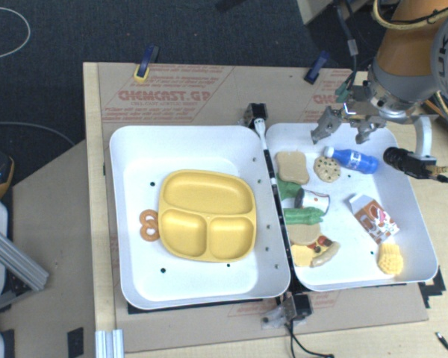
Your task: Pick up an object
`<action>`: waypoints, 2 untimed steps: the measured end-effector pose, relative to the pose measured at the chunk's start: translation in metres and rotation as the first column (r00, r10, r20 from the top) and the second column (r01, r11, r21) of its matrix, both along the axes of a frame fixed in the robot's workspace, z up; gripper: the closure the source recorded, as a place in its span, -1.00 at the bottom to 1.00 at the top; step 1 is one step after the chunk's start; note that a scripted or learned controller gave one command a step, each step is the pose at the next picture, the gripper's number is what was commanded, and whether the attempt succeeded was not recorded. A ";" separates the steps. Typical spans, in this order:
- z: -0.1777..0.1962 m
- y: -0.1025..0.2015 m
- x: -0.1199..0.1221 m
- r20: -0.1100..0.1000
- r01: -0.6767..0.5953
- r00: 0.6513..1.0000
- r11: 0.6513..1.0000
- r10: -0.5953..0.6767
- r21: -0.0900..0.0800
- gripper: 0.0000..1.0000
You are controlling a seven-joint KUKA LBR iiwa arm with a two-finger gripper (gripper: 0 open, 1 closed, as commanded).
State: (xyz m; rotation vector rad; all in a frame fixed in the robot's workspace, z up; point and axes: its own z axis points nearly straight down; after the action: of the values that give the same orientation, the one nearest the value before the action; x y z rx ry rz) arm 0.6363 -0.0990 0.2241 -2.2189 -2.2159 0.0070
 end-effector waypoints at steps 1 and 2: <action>-0.061 -0.005 0.002 0.001 -0.001 1.000 1.000 0.001 0.000 -1.00; -0.117 -0.001 0.011 0.000 -0.003 1.000 1.000 0.003 0.001 -1.00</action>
State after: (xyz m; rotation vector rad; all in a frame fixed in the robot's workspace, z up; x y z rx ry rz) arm 0.6477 -0.1002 0.1068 -2.2152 -2.2193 0.0061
